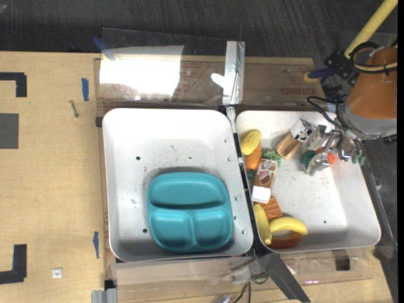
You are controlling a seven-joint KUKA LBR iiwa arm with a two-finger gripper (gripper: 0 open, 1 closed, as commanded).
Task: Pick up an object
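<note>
The right bin (pixel 344 207) holds several small objects. Along its left wall lie a yellow corn cob (pixel 250 141), an orange carrot-like piece (pixel 252 160), a brown packet (pixel 267 172) and a white block (pixel 261 194). A banana (pixel 282 225) lies at the front left over a red item (pixel 285 239). A tan cylinder (pixel 288 145) and a small white object (pixel 303 130) sit near the back. My gripper (pixel 323 153) hangs low over the bin's back right part, just right of the tan cylinder. A small teal piece (pixel 309 161) shows at its tip; I cannot tell whether it is held.
The left bin (pixel 126 144) bears a teal divided tray (pixel 189 212) at its front. The arm's orange band (pixel 374 95) and cables rise at the far right. A clear plastic sheet (pixel 151 74) lies behind the bins.
</note>
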